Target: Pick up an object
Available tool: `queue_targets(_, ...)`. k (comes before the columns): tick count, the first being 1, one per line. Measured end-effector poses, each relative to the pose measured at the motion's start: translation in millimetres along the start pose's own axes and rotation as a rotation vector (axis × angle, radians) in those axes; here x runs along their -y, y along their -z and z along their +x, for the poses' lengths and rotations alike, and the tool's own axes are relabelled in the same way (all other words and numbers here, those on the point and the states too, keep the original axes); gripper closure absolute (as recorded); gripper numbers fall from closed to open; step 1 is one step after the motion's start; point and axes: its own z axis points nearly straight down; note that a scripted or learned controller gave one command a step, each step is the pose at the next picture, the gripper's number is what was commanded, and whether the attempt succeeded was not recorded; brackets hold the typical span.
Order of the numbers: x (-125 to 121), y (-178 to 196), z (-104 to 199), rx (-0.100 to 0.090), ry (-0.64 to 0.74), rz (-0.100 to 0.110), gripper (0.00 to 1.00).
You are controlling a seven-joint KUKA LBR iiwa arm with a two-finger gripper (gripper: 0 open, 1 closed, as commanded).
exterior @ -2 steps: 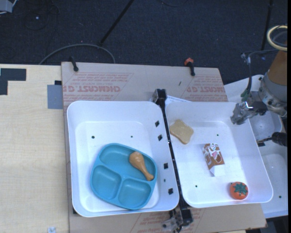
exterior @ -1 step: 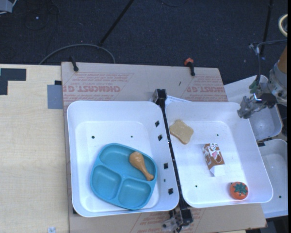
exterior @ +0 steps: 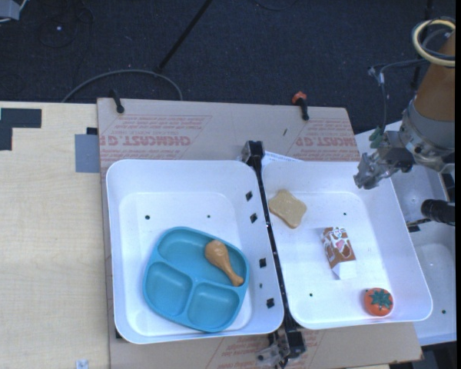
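While your end effector [exterior: 366, 177] is hanging over the upper right rim of the right bin [exterior: 384, 206], you are carrying nothing in it, and whether it is parted or closed I cannot tell from this slanted view. You are sitting nearest to three candidates in that bin: the tan bread slice [exterior: 287, 207] near the divider, the brown and white snack packet [exterior: 339, 252] in the middle, and the orange tomato-like toy [exterior: 377, 302] in the near right corner. Judging by the layout, you are best served by the packet, since it is lying well apart from its neighbours and from the walls. Line up across its narrow width and descend straight, because the flat wrapper is likely to slip under a skewed approach. Farther out, in the left bin [exterior: 131, 183], a toy drumstick [exterior: 224, 261] is resting on the blue divided plate [exterior: 166, 289], which is making it an awkward reach across the divider.
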Motion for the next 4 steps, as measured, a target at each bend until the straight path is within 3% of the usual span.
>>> queue_targets(4, 26.4, -34.3, 198.3, 0.0, 0.0, 0.004, 1.0)
